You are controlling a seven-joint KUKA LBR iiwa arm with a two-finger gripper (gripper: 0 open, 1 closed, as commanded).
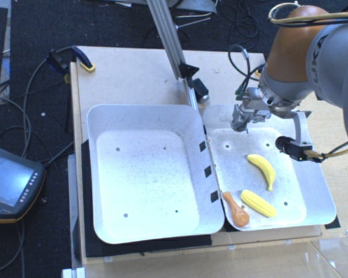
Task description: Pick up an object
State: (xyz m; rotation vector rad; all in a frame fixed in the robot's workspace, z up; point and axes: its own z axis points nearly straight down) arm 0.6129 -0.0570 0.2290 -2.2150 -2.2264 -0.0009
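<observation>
**Ana:** Over the far edge of the right bin [313, 172], near its back left corner, hangs the gripper [242, 124]. It sits above bare floor, with nothing under it. Whether its claw is spread or pressed together I cannot tell; from this slant the fingertips run together into one dark lump.

**Ben:** And the things it could take?

**Ana:** All three lie toward the near edge of that same bin. A banana [262, 168] rests about mid-floor, curving toward the near right. A second yellow piece, which looks like an ear of corn [257, 204], lies closer to the near edge, and a carrot [236, 209] sits just beside it at the near left corner, close against the wall shared with the left bin [110, 120].

**Ben:** So what could spoil the pick?

**Ana:** Several things, I think. The gripper is well apart from every object, so a straight descent would close on air. The banana is curved and smooth; fingers closing across its bend could squeeze it out sideways. The carrot is worse: it hugs the bin wall, so one finger may strike the rim. The corn and carrot lie so near each other that a grab at either could nudge its neighbour or catch both.
</observation>
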